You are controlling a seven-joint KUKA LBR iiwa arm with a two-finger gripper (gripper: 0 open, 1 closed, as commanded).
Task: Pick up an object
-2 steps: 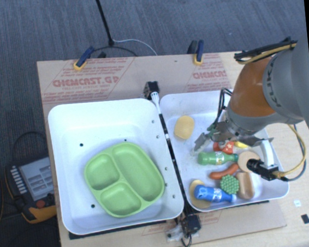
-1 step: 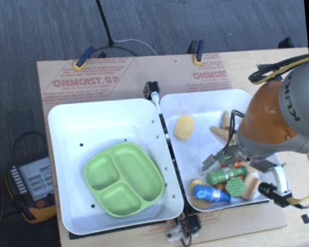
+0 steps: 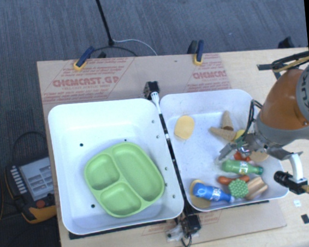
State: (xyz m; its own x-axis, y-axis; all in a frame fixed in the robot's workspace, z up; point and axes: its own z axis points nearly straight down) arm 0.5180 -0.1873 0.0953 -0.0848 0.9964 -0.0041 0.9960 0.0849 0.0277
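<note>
Two bins — left bin [image 3: 67, 124] with one green tray [image 3: 124, 179], right bin [image 3: 196, 102] with one bottle [image 3: 241, 167] just below the gripper [image 3: 235, 151], finger state indeterminate — board [image 3: 84, 81] printed "CHEMCAST".

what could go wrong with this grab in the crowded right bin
The hand is low among tightly packed items, right beside the green bottle and the cone, so it may nudge neighbours or pinch two at once. It also works close to the right bin's wall, so a thing could be pushed against the rim instead of being lifted.
</note>
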